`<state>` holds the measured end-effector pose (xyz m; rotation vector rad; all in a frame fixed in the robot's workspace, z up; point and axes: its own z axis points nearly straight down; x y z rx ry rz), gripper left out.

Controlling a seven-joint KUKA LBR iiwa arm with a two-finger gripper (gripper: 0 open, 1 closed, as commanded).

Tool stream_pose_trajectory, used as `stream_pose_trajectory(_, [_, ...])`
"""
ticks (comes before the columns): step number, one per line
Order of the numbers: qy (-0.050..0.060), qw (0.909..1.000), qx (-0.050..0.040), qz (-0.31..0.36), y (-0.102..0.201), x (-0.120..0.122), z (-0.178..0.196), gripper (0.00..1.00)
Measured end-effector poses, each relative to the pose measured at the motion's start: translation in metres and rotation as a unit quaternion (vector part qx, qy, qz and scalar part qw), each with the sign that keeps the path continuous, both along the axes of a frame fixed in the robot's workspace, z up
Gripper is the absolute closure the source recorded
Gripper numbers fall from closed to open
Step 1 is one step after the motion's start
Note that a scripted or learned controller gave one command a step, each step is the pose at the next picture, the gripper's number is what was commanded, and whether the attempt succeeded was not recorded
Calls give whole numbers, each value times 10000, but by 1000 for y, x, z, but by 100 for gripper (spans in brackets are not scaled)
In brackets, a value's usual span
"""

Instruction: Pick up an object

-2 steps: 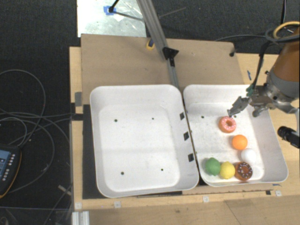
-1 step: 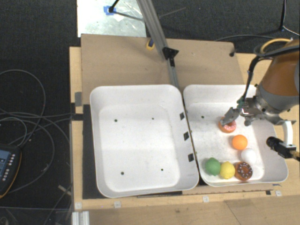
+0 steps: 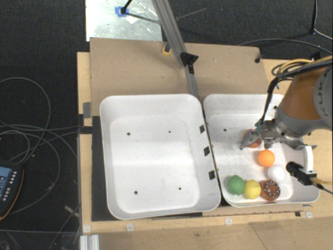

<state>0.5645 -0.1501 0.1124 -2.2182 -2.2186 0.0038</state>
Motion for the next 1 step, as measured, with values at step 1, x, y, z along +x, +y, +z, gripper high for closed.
stream_pose_trajectory(1, [-42,10000,-8,1,-1,2,15,100])
